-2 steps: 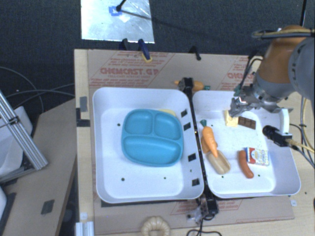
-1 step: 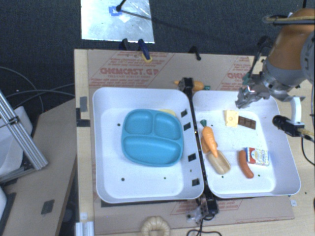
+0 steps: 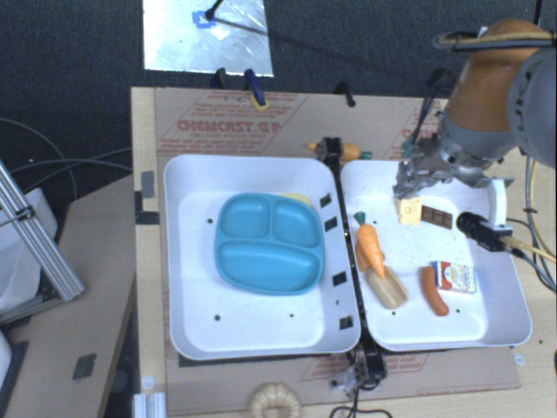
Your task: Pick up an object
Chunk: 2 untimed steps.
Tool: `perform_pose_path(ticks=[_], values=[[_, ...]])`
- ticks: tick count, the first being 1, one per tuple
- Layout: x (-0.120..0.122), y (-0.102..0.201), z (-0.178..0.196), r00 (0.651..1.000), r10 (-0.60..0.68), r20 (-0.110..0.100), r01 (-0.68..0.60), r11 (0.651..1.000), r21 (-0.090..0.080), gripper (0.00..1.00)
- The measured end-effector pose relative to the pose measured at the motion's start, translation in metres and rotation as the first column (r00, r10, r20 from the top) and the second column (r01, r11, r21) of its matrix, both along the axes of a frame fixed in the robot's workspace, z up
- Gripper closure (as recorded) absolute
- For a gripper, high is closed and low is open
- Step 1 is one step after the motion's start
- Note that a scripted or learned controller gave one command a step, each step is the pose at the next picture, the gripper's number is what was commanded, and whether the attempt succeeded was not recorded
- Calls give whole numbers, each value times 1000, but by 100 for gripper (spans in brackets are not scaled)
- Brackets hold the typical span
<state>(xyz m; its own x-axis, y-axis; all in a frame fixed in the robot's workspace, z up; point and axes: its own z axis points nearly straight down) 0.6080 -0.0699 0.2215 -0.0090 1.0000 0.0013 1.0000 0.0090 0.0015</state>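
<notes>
Cheese cube (image 3: 409,211) lies in the right bin (image 3: 505,316) near its far edge, directly below the gripper (image 3: 411,184). Jaw state cannot be determined. Nothing is lifted; grasp and lift remain.

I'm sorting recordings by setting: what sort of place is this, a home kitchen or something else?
Probably a robotics lab bench, not a kitchen: a grey arm's gripper hangs over two shallow white plastic bins, toy food such as an orange plastic carrot lies in one, and loose black cables trail over dark carpet.

Gripper (image 3: 409,187) above cheese (image 3: 409,211) (right bin (image 3: 505,320)).
</notes>
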Motion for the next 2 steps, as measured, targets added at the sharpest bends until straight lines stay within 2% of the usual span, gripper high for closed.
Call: perform_pose_path(ticks=[1,2], values=[[-35,36,5,1000,-1,-2,1,1000,0,100],[-50,80,-3,1000,0,-3,0,1000,1,100]])
